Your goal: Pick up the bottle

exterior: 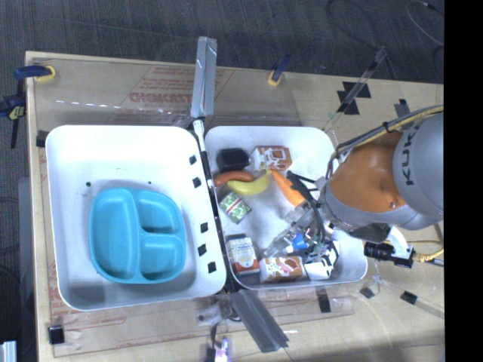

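Holding 1 plate [138, 234], left bin [68, 157]

Two white bins sit side by side on the tabletop [113, 100]. The left bin [68, 202] holds a blue divided tray [138, 234]. The right bin [302, 138] is crowded: a banana [251, 185], a carrot [285, 189], small cartons [272, 157] and a clear bottle [290, 236]. The grey arm [392, 183] reaches in from the right, its hand [313, 240] low over the bottle, near the bin's near right corner.

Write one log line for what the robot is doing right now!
task: pick up bottle | end effector: low in right bin, over clear bottle | grasp: unconfirmed | left bin: blue tray
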Robot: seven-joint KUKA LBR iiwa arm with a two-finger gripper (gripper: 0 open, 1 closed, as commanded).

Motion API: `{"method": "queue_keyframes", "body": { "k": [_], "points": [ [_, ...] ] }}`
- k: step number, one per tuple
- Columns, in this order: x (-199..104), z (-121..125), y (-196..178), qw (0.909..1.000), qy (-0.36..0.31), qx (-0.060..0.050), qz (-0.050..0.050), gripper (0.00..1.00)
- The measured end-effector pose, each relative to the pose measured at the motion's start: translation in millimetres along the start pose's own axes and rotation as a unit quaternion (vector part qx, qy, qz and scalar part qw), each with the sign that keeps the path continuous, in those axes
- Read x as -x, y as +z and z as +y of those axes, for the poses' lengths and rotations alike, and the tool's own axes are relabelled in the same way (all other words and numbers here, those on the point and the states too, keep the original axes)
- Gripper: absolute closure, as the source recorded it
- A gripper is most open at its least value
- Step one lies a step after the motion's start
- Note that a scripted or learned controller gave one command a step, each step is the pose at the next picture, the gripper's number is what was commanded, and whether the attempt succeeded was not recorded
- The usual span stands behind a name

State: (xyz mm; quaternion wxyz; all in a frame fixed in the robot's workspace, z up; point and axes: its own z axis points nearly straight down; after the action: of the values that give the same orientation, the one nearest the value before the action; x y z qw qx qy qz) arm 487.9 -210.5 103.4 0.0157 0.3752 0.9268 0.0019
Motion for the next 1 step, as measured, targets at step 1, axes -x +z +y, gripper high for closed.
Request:
{"method": "queue_keyframes", "body": {
  "k": [1],
  "points": [
    [1.0, 9.2, -3.0, 0.9849, -0.173, 0.006, -0.007, 0.0]
  ]
}}
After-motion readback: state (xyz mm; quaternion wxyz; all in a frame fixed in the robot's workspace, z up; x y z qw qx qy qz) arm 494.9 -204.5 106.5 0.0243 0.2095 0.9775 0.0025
